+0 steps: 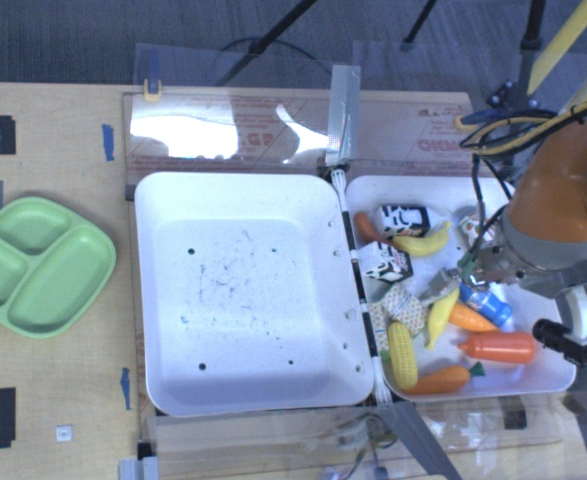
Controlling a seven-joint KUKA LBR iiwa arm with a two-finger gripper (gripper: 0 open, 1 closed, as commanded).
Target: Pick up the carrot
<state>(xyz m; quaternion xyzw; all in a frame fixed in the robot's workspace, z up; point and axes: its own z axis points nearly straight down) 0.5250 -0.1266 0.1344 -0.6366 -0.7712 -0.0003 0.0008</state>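
Observation:
The carrot (439, 379), orange with a green stem end, lies along the front wall of the right bin (548, 380), just right of a corn cob (401, 354). My gripper (463, 273) hangs low over the middle of that bin, above a blue bottle (489, 304) and a yellow piece (440, 316). It sits well behind the carrot, with several toys between them. The arm's orange band (563, 193) rises to the right and hides the bin's back right part.
The right bin also holds a banana (425, 241), two black-and-white packets (404, 216), a red-orange bottle-like toy (499, 346) and an orange wedge (471, 319). The left bin (243, 278) lies beside it. A green divided plate (39, 265) sits far left.

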